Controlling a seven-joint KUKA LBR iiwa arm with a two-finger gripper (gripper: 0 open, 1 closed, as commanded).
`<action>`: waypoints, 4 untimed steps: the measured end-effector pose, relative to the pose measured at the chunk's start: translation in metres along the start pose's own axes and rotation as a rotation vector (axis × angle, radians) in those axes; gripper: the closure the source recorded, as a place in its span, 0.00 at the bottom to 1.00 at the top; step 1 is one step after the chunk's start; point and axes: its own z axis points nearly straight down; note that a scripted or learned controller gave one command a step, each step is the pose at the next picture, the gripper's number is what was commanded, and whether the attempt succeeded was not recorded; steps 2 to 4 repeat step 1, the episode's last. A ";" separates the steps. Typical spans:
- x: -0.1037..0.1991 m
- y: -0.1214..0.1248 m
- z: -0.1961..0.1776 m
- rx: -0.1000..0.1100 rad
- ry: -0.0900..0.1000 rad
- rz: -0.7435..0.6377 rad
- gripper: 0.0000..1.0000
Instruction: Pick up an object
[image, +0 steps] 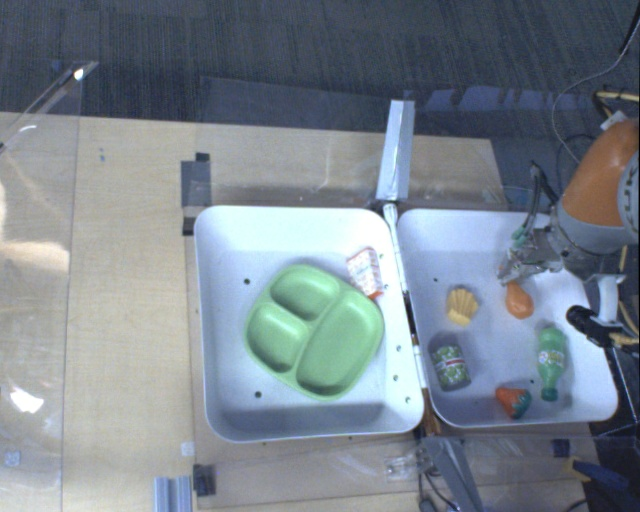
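My gripper (522, 262) hangs over the upper part of the right bin (480, 225), at the end of the grey arm with the orange band. Just below its tip lies a small orange item (518, 300); whether the two touch is unclear. The same bin holds a yellow ridged item (461, 305), a dark green can (450, 365), a green bottle (551, 362) and a small red-orange piece with a green end (513, 401). I see nothing held in the gripper.
The left bin (225, 300) holds a green divided plate (315, 330) and a red-and-white packet (365, 272) near its right wall. A metal post (396, 150) stands behind the seam between the bins. Cables run at the right edge.
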 end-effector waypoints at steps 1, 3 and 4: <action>0.049 -0.003 -0.087 0.010 0.000 -0.002 1.00; 0.049 -0.003 -0.087 0.010 0.000 -0.002 1.00; 0.049 -0.003 -0.087 0.010 0.000 -0.002 1.00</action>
